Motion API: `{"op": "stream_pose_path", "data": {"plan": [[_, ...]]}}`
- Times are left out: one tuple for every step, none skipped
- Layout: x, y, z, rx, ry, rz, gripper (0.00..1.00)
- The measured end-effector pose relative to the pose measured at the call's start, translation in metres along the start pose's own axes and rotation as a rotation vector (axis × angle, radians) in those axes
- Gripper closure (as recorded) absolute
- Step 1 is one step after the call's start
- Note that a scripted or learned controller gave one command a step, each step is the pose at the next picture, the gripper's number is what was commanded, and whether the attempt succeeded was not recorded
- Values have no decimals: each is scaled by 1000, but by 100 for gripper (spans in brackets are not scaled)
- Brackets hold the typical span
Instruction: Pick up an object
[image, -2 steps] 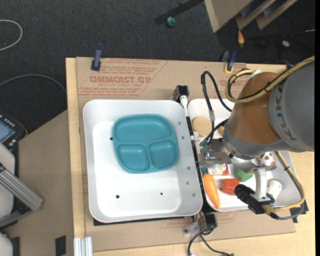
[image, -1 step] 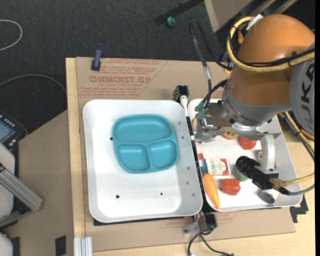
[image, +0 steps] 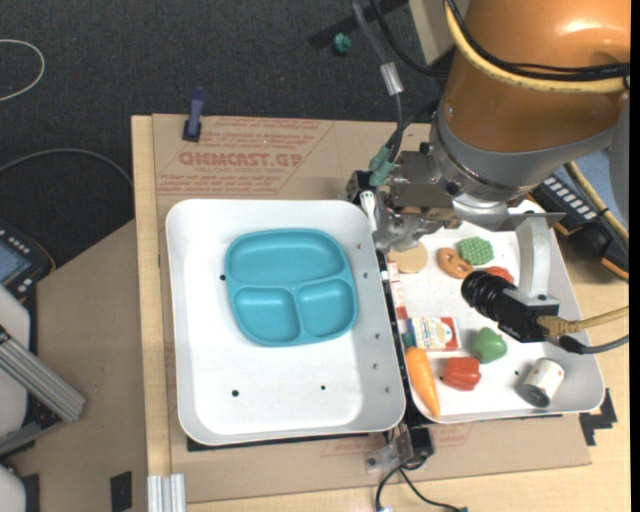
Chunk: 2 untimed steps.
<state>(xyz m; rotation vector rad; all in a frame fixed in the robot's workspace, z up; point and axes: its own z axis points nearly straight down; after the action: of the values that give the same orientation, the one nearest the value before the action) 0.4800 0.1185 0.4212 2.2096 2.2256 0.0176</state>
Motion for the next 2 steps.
{"op": "stream_pose_path", "data": {"plan": [[-23, 1, 127, 24, -8, 10, 100], [-114, 0, -19, -8, -5, 16, 100]]}}
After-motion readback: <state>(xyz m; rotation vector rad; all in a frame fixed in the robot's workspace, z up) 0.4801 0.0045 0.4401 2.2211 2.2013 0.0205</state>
